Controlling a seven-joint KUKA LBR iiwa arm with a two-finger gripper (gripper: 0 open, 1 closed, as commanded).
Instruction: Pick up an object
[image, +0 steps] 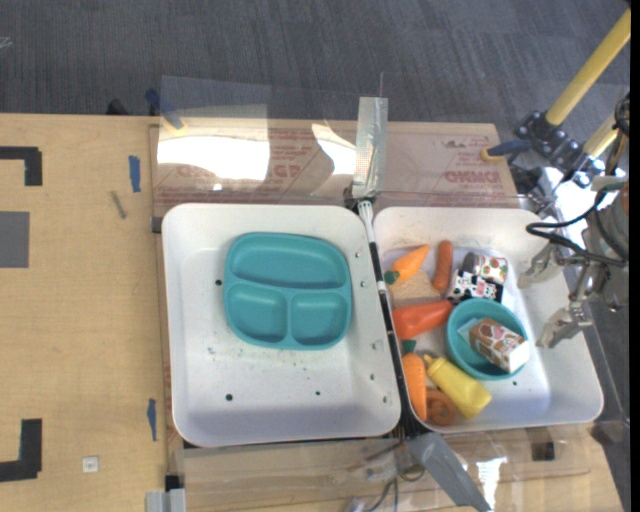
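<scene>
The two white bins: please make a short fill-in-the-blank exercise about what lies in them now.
1. The teal divided plate lies in the ____ bin in the camera view.
2. The small printed box sits inside the teal ____.
3. The yellow bottle lies in the right bin, in front of the ____ bowl.
4. The plate has ____ compartments.

Missing words: left; bowl; teal; three

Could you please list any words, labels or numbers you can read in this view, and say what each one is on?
None can be read.
Red print on the board behind the bins: too blurred.
Pattern on the small carton: no legible text.
Print on the box in the teal bowl: too small.
</scene>
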